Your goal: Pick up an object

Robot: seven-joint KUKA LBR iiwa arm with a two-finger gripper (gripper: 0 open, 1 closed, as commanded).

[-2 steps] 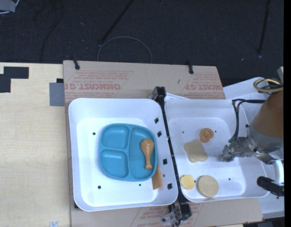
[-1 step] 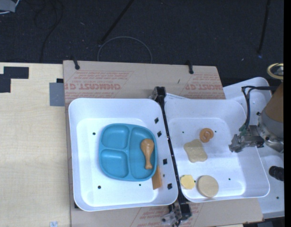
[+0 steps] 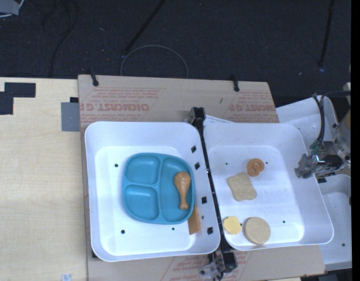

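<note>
1. Donut (image 3: 256, 167), small orange ring w/ a glazed look, sat in the right bin (image 3: 311, 209), toward its back; nearest the gripper (image 3: 311, 165), so likely pick.
2. Gripper hung at the right bin's outer rim, over the edge, well apart from all items; nothing between its tips that I could see. How far open: couldn't tell, too small & cluttered.
3. Step, as I judged: approach not yet begun. Next move called for reaching left over the bin & dropping onto one item.
4. Other right-bin items: pale bread slice (image 3: 242, 187), flat, bumpy edge; yellow piece (image 3: 231, 225); tan disc (image 3: 257, 230), smooth & round, just beside it.
5. Left bin (image 3: 100, 215): blue tray (image 3: 147, 192), 3 compartments, hard plastic; brown drumstick (image 3: 183, 189) lay in its right one.
</note>
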